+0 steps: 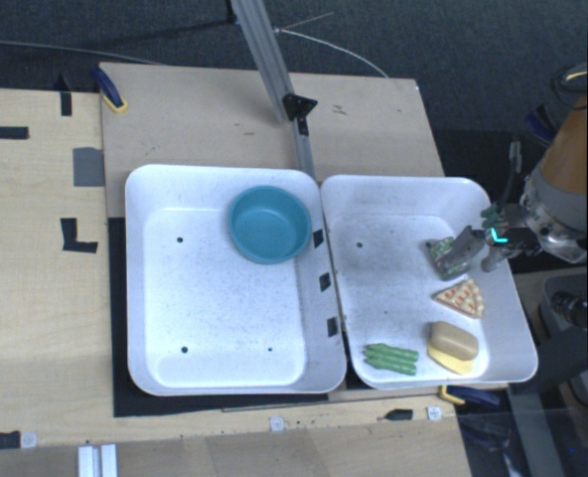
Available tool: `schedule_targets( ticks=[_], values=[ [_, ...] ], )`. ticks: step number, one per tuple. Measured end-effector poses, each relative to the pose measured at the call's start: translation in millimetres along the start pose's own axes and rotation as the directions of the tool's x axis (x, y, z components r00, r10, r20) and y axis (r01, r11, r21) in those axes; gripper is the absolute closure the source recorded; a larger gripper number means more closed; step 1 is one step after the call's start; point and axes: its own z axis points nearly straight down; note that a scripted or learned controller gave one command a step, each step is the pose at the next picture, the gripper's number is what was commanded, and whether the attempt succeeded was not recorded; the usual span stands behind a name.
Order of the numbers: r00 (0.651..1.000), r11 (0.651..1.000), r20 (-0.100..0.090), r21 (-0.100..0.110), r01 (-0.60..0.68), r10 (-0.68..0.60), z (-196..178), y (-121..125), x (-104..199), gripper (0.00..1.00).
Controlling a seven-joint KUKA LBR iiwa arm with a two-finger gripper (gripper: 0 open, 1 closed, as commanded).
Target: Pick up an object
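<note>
No legible txt, labels or nos.

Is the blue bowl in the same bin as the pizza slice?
No, the blue bowl sits in the left bin; the pizza slice lies in the right bin.

Blue bowl [268,224], white speckled bins [155,296], green beans [389,358], tan-and-yellow bread [453,347], orange pizza slice [461,298]

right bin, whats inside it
The right bin holds a pizza slice, a tan bread-like piece, green beans and a greenish object. The gripper covers part of that object.
</note>
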Motion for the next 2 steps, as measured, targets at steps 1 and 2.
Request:
schedule_targets(
  ticks=[1,2],
  values=[
    [1.000,1.000,0.000,-0.001,0.000,0.000,0,0,0,0.00],
    [1.000,1.000,0.001,0.002,-0.001,0.001,48,6,-6,0.00]
  ],
)
